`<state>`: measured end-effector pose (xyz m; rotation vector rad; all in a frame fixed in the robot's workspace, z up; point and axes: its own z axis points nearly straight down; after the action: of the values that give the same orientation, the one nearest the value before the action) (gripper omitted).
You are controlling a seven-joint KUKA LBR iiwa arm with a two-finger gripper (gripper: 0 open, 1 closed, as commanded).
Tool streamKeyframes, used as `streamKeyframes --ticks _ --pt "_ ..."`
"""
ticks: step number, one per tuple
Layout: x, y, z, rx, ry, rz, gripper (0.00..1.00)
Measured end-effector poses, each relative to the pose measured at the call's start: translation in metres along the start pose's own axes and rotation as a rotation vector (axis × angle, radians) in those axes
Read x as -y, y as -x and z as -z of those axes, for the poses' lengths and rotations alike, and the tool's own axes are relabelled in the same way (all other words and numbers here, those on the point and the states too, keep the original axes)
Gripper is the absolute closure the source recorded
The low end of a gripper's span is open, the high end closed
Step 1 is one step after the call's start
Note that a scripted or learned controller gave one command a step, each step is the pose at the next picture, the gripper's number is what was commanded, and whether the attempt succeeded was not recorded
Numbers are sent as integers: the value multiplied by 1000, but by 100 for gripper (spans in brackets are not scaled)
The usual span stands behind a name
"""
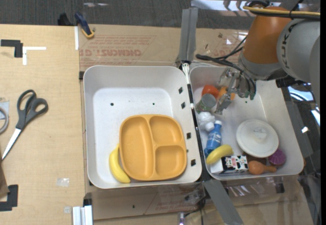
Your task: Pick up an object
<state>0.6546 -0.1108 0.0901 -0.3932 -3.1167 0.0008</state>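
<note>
My gripper (227,92) hangs low over the far left part of the right bin (290,117), under the arm's orange band (265,30). Just to its left lie a red-orange object (209,89) and a grey cup (206,102), very close to the gripper's tip. Whether it touches either I cannot make out. Nearer the front of this bin lie a small white item (205,117), a blue bottle (214,136), a yellow banana (219,153), a white round bowl (257,137), a black-and-white carton (234,163), a brown-orange piece (257,167) and a purple object (278,157).
The left bin (102,96) holds a yellow divided plate (153,146) and a second banana (116,166) against its front-left side. Scissors (24,113) lie on the bench at far left. A blue clamp (84,26) sits at the cardboard's back edge.
</note>
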Motion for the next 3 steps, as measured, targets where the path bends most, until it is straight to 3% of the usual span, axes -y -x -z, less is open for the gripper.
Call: streamKeyframes --ticks 1,2,3 --pt "-1 1 7 1 -1 3 100" --pt "-44 -17 112 0 0 -51 100" --pt "-46 -21 192 -2 -1 -162 100"
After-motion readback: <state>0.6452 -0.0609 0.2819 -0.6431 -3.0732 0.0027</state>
